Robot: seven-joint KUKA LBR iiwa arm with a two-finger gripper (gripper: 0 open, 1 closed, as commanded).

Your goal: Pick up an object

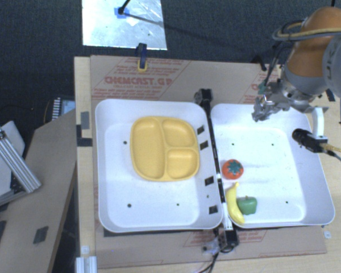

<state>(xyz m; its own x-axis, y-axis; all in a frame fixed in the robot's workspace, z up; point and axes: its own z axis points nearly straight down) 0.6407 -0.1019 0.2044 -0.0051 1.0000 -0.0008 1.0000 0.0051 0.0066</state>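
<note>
Three candidates low-left in right white bin (307, 152): round red toy tomato (233, 169), yellow plastic banana (234, 205), green toy pepper (247, 205). Gripper (260, 114) near far rim, apparently empty; finger spread unclear. Approach step; next, likely descent toward tomato.

I work in a robotics lab. My bench is a brown cardboard sheet printed with red lettering (141, 79), bearing two shallow white plastic bins (111, 152) clipped together. Dark carpet (34, 27) lies beyond, with a silver aluminium framing rail (8, 158) at the edge and loose black cables (216, 249).
</note>
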